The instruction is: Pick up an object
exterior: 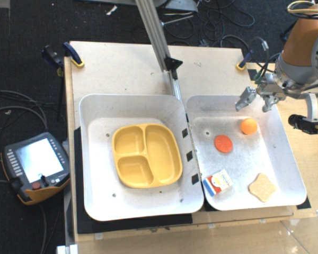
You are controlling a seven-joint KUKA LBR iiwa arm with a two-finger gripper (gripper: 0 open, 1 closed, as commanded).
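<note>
Four objects lie in the right bin (286, 157): an orange ball (248, 126), a flat red disc (223, 144), a small white carton with red and blue print (218, 183), and a tan toast-shaped piece (262, 187). My gripper (256, 102) hangs over the bin's far edge, above and just behind the orange ball. Its two fingers are spread apart with nothing between them.
The left bin (95, 115) holds a yellow plate (147, 155) with three compartments. A slanted metal pole (156, 33) rises behind the bins. Yellow clamps (74, 54) grip the bench's far corners. A teach pendant (34, 165) lies on the floor at left.
</note>
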